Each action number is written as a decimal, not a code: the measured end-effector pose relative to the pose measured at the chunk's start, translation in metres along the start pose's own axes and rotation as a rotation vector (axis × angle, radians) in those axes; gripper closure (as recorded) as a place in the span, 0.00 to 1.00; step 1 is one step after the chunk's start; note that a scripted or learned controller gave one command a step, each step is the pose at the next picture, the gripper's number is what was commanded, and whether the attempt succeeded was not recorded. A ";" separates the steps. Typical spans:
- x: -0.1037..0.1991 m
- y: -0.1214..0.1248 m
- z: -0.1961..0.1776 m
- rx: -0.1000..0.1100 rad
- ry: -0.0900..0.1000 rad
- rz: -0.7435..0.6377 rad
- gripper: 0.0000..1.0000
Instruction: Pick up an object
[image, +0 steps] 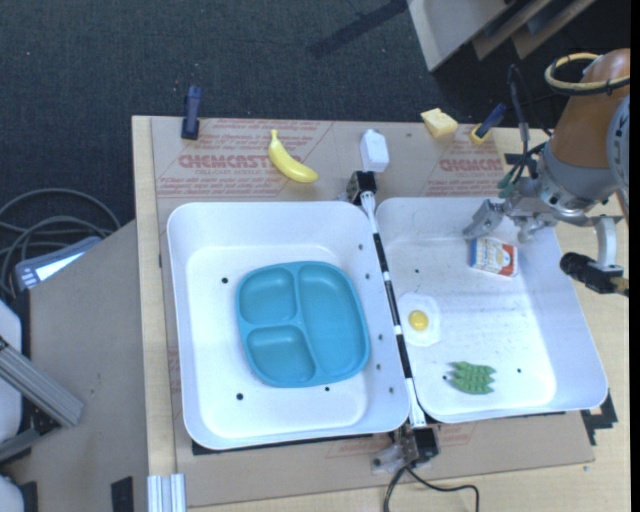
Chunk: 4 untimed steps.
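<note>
In the right bin (560, 340) lie three things. A small white carton with blue and orange print (493, 257) is near the far wall, a toy fried egg (419, 322) is by the left wall, and a green leafy piece (472, 377) is near the front. My gripper (508, 222) hangs over the bin's far right part, just beyond the carton. It is open, its fingers are spread, and nothing is between them. The left bin (200, 300) holds a blue divided plate (300, 323).
Behind the bins, the bench carries a yellow banana (290, 162), a small white object (374, 150), a yellow block (438, 123) and a blue clip (191, 110). A black-clipped ridge (385, 290) separates the two bins. The arm's grey body (585, 150) rises at the right.
</note>
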<state>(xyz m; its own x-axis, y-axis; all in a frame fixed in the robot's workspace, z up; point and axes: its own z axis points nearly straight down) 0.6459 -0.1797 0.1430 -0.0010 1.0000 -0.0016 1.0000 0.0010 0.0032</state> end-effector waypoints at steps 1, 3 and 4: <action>-0.010 -0.014 0.024 0.005 0.002 0.002 0.00; -0.037 -0.020 0.036 0.001 0.000 0.001 0.00; 0.011 -0.057 0.031 0.004 0.003 0.000 0.00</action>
<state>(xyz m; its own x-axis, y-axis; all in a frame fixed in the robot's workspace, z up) 0.5891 -0.1684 0.1118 -0.0011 1.0000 0.0012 1.0000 0.0011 -0.0013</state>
